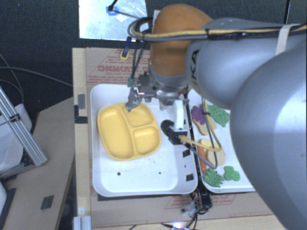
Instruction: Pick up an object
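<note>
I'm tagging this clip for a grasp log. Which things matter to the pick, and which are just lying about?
In the job: gripper, yellow divided tray beneath it, left bin.
Lying about: purple piece, green pieces, right bin, foil sheet.

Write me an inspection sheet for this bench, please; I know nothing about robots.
Surface: left bin and right bin, white, on cardboard.
Job's things: yellow divided tray in left bin; green pieces and purple piece in right bin, partly hidden by the arm.
Clutter: nothing seen.
Grippers: hand at the tray's far rim; grip unclear.
Cables: yellow cable along the arm.
Surroundings: foil sheet; metal frame at left.
</note>
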